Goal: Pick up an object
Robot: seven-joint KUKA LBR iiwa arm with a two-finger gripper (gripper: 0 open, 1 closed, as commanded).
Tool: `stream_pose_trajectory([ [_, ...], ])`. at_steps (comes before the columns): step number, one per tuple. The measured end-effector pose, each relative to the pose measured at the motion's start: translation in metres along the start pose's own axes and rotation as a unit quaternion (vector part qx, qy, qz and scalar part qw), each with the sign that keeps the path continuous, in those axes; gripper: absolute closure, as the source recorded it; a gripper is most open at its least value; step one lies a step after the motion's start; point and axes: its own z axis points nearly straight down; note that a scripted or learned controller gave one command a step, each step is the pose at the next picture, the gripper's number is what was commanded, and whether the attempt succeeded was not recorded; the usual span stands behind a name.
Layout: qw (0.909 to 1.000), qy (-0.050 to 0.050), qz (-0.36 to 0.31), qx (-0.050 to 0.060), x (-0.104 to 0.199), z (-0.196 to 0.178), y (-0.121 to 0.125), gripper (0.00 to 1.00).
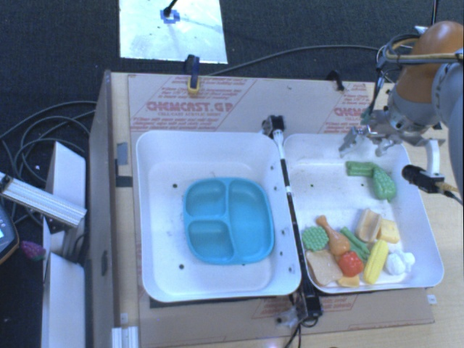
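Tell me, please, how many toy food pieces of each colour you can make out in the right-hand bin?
Green: 3, a pickle, a round ridged piece and a bean pod
Yellow: 3, a corn cob and two cheese blocks
Orange or tan: 2, a drumstick and a bread slice
Red: 1, a tomato
White: 1, a lump
Total: 10, though the pile overlaps.

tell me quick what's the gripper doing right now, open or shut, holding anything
gripper: open, fingers spread, nothing between them; it hangs above the far end of the right bin, just beyond the green toy.
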Motion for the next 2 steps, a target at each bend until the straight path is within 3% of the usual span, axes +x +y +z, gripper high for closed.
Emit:
stream_pose_trajectory([
  [1,1.0000,0.000,0.001,-0.001,-0.020,0.065,-0.029,0.00],
  [2,1.0000,-0.001,-0.001,-0.004,-0.038,-0.066,0.002,0.00],
])
